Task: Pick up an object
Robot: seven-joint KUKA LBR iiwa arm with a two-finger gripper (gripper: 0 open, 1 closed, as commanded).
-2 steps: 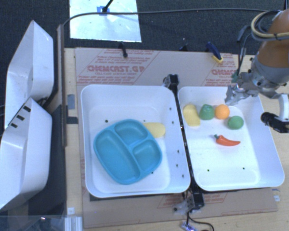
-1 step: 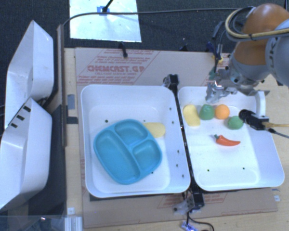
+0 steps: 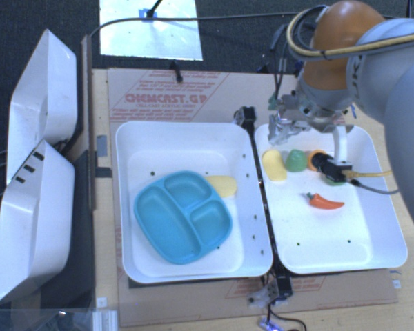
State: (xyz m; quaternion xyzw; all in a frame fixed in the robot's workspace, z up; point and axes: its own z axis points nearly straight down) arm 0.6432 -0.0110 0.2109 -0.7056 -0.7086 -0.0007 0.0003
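One yellow object (image 3: pixel 274 165) lies just below (nearly under) the gripper (image 3: pixel 281 131).

In the right bin (image 3: pixel 372 254) a pale yellow oblong piece (image 3: pixel 274 165) lies near the left wall. Just beside it sits a green rounded piece (image 3: pixel 296 160), then an orange one (image 3: pixel 317 156), partly hidden. Nearer the middle, a small orange-red pepper (image 3: pixel 324 201) lies flat, apart from the rest.
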